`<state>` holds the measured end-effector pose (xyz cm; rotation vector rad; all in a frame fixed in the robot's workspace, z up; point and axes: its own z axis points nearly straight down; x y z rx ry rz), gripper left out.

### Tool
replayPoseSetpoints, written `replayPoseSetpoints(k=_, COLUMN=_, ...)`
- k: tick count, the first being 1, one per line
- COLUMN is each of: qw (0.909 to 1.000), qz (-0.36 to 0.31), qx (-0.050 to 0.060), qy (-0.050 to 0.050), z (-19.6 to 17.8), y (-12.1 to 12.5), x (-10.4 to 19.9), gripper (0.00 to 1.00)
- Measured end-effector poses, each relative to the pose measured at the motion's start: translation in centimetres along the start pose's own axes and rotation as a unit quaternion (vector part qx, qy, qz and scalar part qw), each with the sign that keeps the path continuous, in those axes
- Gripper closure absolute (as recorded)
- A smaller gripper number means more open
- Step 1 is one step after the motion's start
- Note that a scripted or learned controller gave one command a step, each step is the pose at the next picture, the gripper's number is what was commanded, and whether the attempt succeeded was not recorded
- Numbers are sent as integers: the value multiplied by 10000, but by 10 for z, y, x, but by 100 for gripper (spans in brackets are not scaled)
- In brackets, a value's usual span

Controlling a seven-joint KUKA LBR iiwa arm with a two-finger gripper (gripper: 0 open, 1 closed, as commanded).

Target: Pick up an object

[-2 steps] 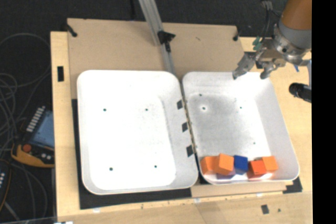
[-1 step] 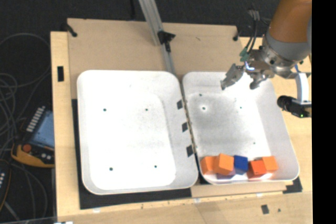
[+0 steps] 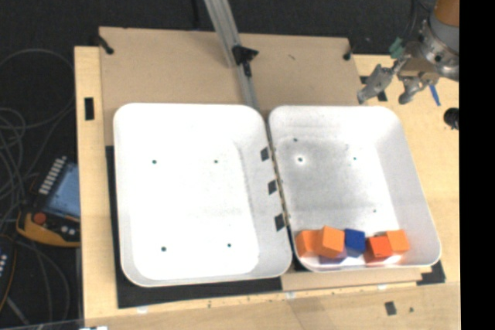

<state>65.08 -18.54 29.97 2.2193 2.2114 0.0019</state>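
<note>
Several small blocks lie in a row along the near edge of the right bin (image 3: 387, 143): an orange block (image 3: 321, 241) at the left, a blue block (image 3: 354, 240) in the middle and another orange block (image 3: 387, 244) at the right. My gripper (image 3: 390, 89) hangs above the bench just past the far right corner of that bin, well away from the blocks. Its two fingers are spread apart with nothing between them.
The left bin (image 3: 193, 189) sits beside the right one, joined by dark clips along the shared edge. A grey metal rail (image 3: 220, 11) slants up from the far side of the bins. Cables and a handheld pendant (image 3: 58, 201) lie left of the bench.
</note>
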Motion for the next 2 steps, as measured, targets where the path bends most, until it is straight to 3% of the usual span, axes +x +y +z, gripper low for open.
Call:
replayPoseSetpoints(k=1, qw=10000, qz=-42, qx=69, qy=37, z=51, y=-59, x=68, gripper=0)
replayPoseSetpoints(k=2, qw=10000, qz=5, qx=89, qy=29, z=148, y=-142, x=43, gripper=0)
